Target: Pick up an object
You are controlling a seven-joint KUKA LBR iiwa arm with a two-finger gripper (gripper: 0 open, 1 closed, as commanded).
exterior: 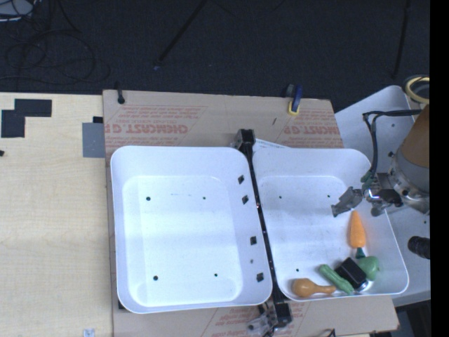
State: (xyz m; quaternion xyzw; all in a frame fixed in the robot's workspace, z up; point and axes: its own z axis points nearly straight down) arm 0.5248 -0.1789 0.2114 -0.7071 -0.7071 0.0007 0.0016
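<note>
Gripper (pixel 351 203) is hovering, seemingly open and empty, at twelve o'clock from the orange carrot (pixel 357 230) in the right bin (pixel 302 170); descending off-centre, it is risking knocking the carrot aside.

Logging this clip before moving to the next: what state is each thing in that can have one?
gripper: over the right bin's far right side, nothing visibly held
carrot: lying loose in the right bin, just below the gripper
green toy: lying in the near right corner
black block: resting against the green stick
green stick: lying flat
orange gourd: lying flat by the near wall
right bin: holds all the objects
</note>
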